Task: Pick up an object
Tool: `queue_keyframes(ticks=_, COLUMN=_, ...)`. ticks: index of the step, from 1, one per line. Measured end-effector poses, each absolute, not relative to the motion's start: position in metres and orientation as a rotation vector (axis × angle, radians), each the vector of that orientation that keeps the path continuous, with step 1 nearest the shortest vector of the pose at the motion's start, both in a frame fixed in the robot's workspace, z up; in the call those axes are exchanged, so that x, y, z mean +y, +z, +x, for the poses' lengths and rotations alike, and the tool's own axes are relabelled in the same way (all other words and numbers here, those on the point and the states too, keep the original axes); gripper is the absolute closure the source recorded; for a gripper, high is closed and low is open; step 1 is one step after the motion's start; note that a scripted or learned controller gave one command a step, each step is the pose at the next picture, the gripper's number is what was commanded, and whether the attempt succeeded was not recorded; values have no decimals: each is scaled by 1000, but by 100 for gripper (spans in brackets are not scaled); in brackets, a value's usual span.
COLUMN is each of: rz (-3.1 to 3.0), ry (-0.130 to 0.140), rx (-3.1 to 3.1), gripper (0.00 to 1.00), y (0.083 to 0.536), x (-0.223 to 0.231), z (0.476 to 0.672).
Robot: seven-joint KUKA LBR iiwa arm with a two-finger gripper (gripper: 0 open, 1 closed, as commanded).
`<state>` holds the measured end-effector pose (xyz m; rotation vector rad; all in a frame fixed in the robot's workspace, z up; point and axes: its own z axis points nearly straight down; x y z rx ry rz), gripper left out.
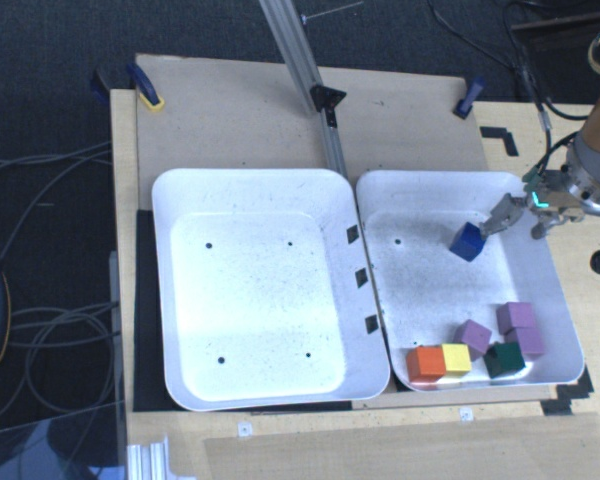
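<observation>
A blue block (467,241) lies in the upper middle of the right bin (380,193). My gripper (512,230) comes in from the right edge, over the bin's upper right part. Its fingers are spread open, and the left fingertip (490,226) is right at the blue block's upper right corner. Nothing sits between the fingers. Along the bin's near edge lie an orange block (426,362), a yellow block (456,358), a dark green block (502,359) and three purple blocks (520,318).
The left bin (170,203) stands beside the right one, with small black clips (360,276) along the shared wall. A slanted metal pole (295,43) rises behind the bins. Blue clamps (145,86) hold the board's back corners. Cables lie on the floor at the left.
</observation>
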<state>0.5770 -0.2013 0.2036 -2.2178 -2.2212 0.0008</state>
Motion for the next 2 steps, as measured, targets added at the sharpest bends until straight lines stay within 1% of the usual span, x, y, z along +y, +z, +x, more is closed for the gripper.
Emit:
queue_keyframes(ticks=1, rz=-2215, ry=4, rx=-2220, gripper=0, y=160, x=-198, z=582)
queue_keyframes(ticks=2, rz=-2217, ry=4, rx=-2218, gripper=0, y=117, x=-198, z=581)
